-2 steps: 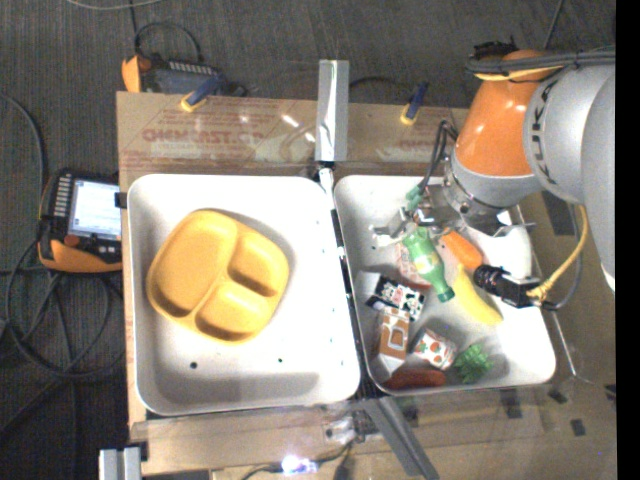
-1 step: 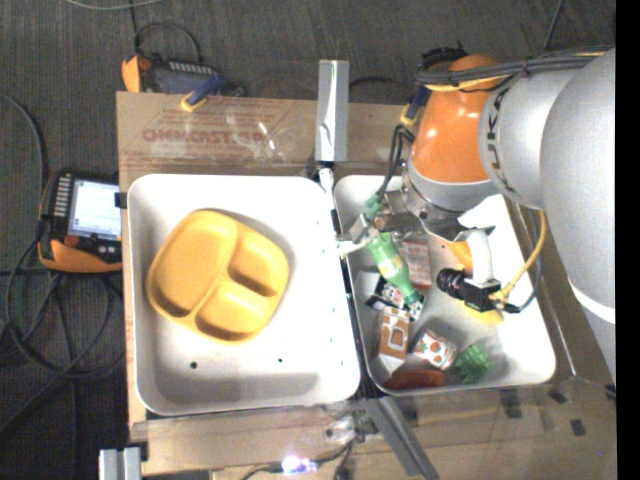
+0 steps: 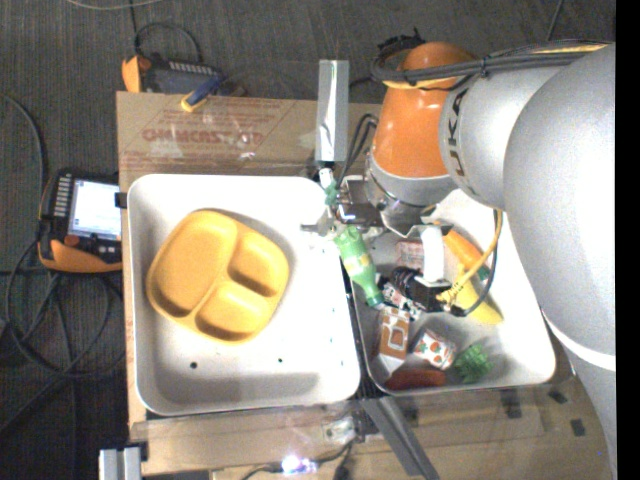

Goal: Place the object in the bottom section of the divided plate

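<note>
We are seeing the gripper (image 3: 345, 218) hovering at the bins' divider, apparently gripping a green bottle (image 3: 358, 260) hanging tilted, well apart from the yellow divided plate (image 3: 220, 273), so it is risking slipping out mid-transfer.

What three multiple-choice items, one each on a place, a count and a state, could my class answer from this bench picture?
1. In which bin does the yellow divided plate lie?
A. the left bin
B. the right bin
C. neither

2. How many sections has the plate?
A. two
B. three
C. five

3. How do the plate's sections stand?
A. all bare
B. one holds a green bottle
C. stacked with food

Answers:
1 A, as it rests on the floor of the left bin.
2 B, as ridges split it into three hollows.
3 A, as the green bottle sits at the bins' shared edge, under the gripper.
</note>
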Controlling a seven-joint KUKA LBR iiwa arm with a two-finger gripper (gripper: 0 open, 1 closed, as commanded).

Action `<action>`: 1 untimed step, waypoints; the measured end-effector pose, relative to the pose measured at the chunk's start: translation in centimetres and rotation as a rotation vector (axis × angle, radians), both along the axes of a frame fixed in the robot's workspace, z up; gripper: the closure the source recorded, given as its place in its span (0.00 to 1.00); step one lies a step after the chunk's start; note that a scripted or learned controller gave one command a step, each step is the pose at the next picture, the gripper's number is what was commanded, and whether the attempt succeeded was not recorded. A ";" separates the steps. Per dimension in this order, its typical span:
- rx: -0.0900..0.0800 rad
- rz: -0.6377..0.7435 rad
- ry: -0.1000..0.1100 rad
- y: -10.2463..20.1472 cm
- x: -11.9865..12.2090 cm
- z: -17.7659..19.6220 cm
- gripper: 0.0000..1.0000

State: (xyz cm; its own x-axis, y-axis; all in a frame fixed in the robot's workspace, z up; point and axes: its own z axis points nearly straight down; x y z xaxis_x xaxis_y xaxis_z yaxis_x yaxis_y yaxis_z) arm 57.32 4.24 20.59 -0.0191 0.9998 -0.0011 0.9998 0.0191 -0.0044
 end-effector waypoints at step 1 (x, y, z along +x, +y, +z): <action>-0.002 0.156 0.001 5.8 2.4 -2.5 1.00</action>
State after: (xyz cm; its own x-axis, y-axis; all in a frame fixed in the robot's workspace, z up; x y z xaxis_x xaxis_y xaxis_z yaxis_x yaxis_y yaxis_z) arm 59.71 10.08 18.11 -0.1743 0.9847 -0.0027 0.9847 0.1743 -0.0058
